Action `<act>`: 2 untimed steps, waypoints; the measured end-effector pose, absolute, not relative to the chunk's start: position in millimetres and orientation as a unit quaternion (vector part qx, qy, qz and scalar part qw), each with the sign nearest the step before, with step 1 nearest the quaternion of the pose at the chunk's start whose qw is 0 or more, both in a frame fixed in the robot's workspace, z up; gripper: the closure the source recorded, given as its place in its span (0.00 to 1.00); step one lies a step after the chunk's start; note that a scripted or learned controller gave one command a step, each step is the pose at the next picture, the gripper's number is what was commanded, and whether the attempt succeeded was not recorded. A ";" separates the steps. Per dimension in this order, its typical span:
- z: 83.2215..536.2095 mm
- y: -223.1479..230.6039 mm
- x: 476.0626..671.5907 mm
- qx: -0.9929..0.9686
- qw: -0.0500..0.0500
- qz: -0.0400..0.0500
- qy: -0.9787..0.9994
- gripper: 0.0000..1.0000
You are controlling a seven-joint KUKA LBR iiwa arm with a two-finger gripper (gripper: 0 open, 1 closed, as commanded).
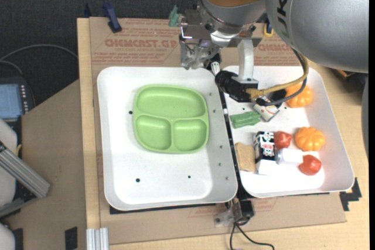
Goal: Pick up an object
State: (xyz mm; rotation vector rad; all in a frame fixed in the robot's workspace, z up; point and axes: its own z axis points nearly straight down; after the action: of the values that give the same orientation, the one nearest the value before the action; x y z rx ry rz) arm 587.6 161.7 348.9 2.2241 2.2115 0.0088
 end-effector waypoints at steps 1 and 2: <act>343.6 196.4 519.2 0.706 -0.002 -0.002 0.709 1.00; 417.4 226.4 477.5 0.705 0.001 0.005 0.710 1.00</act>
State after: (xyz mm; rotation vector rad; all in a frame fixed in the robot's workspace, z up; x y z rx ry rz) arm 477.5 226.4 417.4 2.2128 2.2285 0.0145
